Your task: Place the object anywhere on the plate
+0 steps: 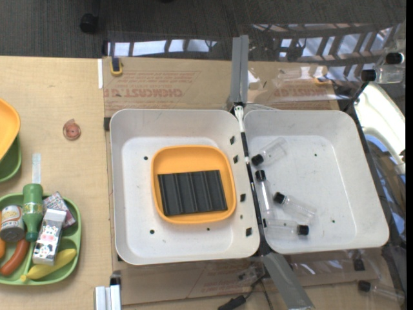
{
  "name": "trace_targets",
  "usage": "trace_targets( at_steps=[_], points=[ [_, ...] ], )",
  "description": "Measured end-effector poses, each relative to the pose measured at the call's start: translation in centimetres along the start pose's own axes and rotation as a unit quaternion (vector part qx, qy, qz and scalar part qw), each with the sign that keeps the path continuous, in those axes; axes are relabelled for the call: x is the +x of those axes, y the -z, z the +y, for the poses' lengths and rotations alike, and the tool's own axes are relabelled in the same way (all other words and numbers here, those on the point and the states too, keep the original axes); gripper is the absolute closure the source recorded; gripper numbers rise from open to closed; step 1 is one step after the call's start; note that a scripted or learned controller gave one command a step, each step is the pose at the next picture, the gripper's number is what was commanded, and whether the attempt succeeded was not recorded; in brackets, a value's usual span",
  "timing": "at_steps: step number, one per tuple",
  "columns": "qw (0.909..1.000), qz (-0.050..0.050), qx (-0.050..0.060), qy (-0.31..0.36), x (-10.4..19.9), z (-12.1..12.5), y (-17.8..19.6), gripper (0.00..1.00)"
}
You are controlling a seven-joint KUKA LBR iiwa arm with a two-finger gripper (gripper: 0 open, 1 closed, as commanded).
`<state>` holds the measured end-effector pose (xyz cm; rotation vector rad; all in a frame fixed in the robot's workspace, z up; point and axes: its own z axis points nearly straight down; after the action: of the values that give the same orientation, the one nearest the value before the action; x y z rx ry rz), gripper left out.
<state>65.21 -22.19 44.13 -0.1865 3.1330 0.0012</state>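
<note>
Lab bench, two white bins (126,192), clear vials (293,206)

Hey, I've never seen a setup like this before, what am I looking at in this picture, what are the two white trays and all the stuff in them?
This is one camera fixed above a workbench, looking down at a slant. Two shallow white bins sit side by side. The left bin holds an orange plate with a dark ridged slab lying on it. The right bin holds several small clear tubes with black caps, scattered near its left side. These are what a robot arm is meant to pick up and set on the plate. The white curved shape at the right edge may be part of the machine, but I can't be sure. On the wooden table to the left, a green tray carries toy food.
</note>
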Motion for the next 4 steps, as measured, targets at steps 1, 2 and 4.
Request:
trace_targets(
  at_steps=[1, 2, 4],
  points=[
    [0.9892, -0.001, 0.0, 0.146, -0.8, -0.1, 0.0, 1.0],
    [0.9577, -0.001, 0.0, 0.288, -0.8, -0.1, 0.1, 1.0],
    [0.9312, 0.0, -0.001, 0.364, -0.8, 0.0, -9.0, 0.0]
  ],
)
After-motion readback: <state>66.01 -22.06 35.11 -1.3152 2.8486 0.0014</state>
